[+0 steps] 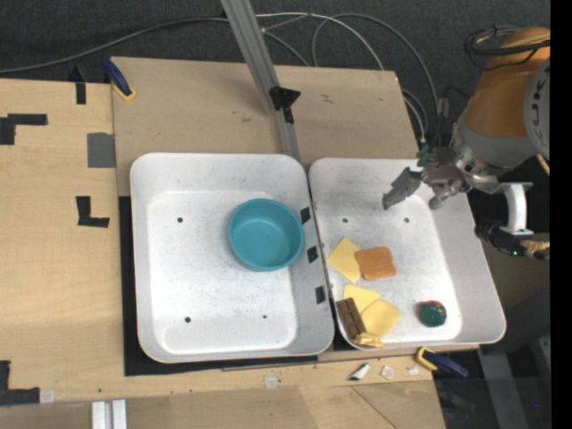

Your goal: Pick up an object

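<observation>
Our pincer hangs over the upper part of the right bin, fingers apart, nothing between them. We read this as the approach step; no grasp made. Candidate objects sit lower in that bin: an orange block touching a yellow slice, more yellow slices below, a brown bar by the bin's left wall, a green ball well apart to the right. A blue bowl sits in the left bin. Next we need to move down-frame, centre over one piece, descend, close. The orange block looks nearest.
</observation>
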Tool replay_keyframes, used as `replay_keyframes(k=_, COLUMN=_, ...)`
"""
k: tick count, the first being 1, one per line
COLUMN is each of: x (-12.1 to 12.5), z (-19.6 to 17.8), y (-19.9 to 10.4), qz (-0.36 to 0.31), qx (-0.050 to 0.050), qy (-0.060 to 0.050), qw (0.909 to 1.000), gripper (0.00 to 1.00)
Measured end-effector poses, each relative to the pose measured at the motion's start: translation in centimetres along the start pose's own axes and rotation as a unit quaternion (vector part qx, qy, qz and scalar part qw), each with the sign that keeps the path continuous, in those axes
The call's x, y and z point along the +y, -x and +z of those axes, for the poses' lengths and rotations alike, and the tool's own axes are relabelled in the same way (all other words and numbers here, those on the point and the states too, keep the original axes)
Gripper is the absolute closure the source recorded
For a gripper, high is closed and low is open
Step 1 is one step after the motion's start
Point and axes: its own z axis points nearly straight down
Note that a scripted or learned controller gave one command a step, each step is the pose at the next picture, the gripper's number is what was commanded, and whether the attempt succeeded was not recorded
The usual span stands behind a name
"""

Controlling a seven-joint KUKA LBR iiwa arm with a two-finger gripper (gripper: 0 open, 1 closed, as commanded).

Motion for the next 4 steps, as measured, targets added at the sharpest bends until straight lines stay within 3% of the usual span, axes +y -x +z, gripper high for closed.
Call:
replay_keyframes(k=1, x=0.0, z=0.0, y=0.0, qz=0.000, qx=0.000, qy=0.000, qw=1.0000, gripper=0.00)
replay_keyframes(k=3, x=0.1, z=10.7, y=0.4, qz=0.000, qx=0.000, qy=-0.003, qw=1.0000, gripper=0.00)
replay_keyframes(k=4, x=0.1, z=13.0, y=0.3, qz=0.000, qx=-0.001, qy=0.000, qw=1.0000, gripper=0.00)
